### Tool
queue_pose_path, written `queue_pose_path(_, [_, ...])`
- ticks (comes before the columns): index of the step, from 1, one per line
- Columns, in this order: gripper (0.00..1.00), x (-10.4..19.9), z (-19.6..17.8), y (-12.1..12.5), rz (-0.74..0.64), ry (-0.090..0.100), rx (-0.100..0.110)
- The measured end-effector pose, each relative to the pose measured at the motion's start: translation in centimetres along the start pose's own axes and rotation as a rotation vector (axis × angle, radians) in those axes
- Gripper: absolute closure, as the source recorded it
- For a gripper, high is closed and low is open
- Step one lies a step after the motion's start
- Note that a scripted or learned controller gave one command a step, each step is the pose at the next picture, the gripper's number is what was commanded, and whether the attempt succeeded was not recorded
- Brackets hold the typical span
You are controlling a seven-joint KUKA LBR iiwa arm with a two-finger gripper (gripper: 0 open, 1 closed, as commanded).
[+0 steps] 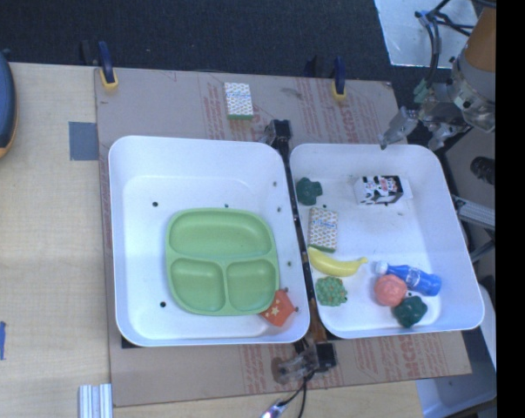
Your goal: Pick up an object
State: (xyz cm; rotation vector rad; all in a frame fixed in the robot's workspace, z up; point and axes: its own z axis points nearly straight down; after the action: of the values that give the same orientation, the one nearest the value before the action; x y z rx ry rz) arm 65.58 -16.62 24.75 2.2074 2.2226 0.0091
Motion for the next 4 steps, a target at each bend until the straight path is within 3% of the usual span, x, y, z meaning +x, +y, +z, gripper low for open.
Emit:
queue_pose_path(1, [0.00, -2.3, 8.0, -14.7, 0.008, 0.006, 0.028])
queue_pose_path(2, [0.00, 1.0, 15.7, -7.6, -0.003, 0.001, 0.010])
queue_pose_path(3, [0.00, -3.1, 14.9, -18.7, 0.010, 0.005, 0.020])
queue_pose_path(4, [0.00, -0.7, 9.3, -12.5, 0.001, 0.001, 0.009])
